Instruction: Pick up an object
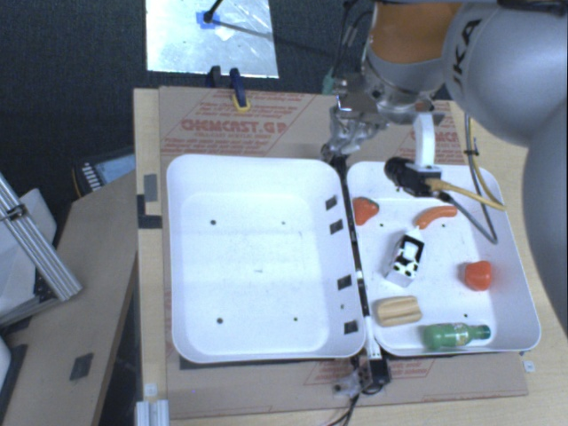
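Observation:
My gripper [341, 147] hangs over the far end of the divider between the two bins, at the back edge of the right bin [524, 313]. Several small things lie in that bin. An orange-red piece [365, 209] is closest, just in front and to the right of the gripper. Farther right lies an orange sausage [435, 215]. A black-and-white patterned block [406, 259] sits in the middle, with a red tomato-like ball [477, 275] to its right. A tan bun [396, 310] and a green bottle [453, 334] lie along the front. Nothing shows in the gripper.
The left bin [182, 238] stands beside the right one, with black clips [344, 282] along the shared divider. Both bins rest on a cardboard sheet [240, 122]. A shiny foil square [211, 25] lies beyond the bench at the back.

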